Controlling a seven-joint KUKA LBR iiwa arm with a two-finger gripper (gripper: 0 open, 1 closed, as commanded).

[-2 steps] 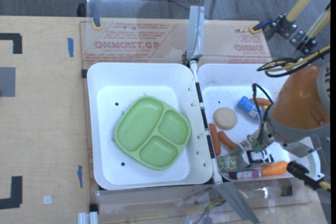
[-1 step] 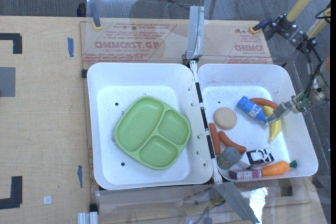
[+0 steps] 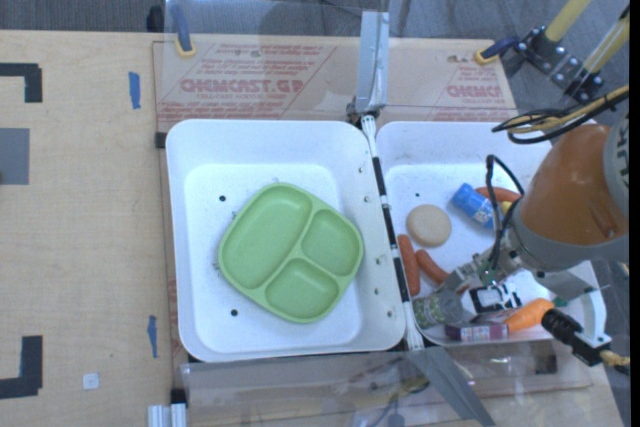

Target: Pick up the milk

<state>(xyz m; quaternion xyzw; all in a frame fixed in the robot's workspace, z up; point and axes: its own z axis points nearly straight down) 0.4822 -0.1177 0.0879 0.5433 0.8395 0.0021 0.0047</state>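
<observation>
The milk looks to be the small blue carton (image 3: 470, 202), lying near the back of the right bin (image 3: 440, 147). My gripper (image 3: 487, 294) hangs low over the front of that bin, about a hand's width nearer the front than the carton. It is above a cluster of toy foods. The grey and orange arm covers the bin's right side and part of what lies under the gripper. I see nothing clearly held.
A beige egg-shaped toy (image 3: 430, 225) lies left of the carton. Two orange-red sausages (image 3: 418, 265), an orange carrot (image 3: 527, 316), a greenish can (image 3: 432, 310) and a pinkish bar (image 3: 478, 330) crowd the front. The left bin (image 3: 200, 165) holds a green divided plate (image 3: 290, 252).
</observation>
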